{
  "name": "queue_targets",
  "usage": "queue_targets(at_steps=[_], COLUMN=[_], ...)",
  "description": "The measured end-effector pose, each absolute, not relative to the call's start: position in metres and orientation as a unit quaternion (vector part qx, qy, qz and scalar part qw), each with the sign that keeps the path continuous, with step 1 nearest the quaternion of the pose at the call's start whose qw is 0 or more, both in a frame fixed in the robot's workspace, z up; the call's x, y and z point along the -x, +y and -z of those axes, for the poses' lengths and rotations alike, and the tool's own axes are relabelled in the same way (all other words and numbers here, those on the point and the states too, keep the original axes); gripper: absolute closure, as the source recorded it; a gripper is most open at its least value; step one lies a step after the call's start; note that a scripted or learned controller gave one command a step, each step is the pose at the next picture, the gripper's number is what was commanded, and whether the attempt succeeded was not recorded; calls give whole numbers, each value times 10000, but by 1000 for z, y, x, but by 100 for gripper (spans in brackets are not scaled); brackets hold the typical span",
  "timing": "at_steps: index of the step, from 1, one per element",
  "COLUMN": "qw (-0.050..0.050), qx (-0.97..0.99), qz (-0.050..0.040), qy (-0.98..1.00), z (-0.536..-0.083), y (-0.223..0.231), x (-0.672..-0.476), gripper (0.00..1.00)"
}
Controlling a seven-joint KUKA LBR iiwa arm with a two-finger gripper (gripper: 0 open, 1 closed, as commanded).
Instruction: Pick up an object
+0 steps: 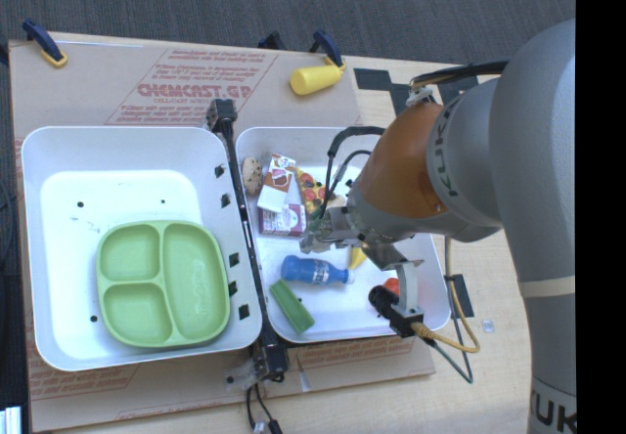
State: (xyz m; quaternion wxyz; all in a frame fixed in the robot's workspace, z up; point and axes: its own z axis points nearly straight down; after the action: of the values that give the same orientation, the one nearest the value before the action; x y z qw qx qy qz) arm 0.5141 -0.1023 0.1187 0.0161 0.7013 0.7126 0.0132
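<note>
The right bin (pixel 293 137) holds several small items. A blue bottle (pixel 315 272) lies on its side near the middle, and a green block (pixel 291 306) rests by the front wall. Red-and-white snack packets (pixel 279 199) and a colourful candy pack (pixel 311 190) lie at the back, with a speckled egg-shaped piece (pixel 252 171) beside them. My gripper (pixel 321 235) hangs low over the bin's middle, just above and right of the blue bottle, largely covered by the orange-banded wrist (pixel 411 168). A yellow piece (pixel 358 257) and a red piece (pixel 391 283) peek out beneath the arm.
The left bin (pixel 59 158) carries a green divided plate (pixel 161 282). A yellow object (pixel 315 79) lies on the cardboard behind the bins. Blue clamps (pixel 44 43) grip the board's back edge. Cables (pixel 445 339) trail at the front right.
</note>
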Motion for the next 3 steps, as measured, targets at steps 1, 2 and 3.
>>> queue_targets(at_steps=[1,2,3], qw=[161,165,171], qx=[-6990,-6971,-6957], qz=[-128,-126,-125], qy=[7148,7167,7181], z=[-129,-139,-149], y=[-102,-102,-102], x=[-515,-516,-517], gripper=[100,100,100])
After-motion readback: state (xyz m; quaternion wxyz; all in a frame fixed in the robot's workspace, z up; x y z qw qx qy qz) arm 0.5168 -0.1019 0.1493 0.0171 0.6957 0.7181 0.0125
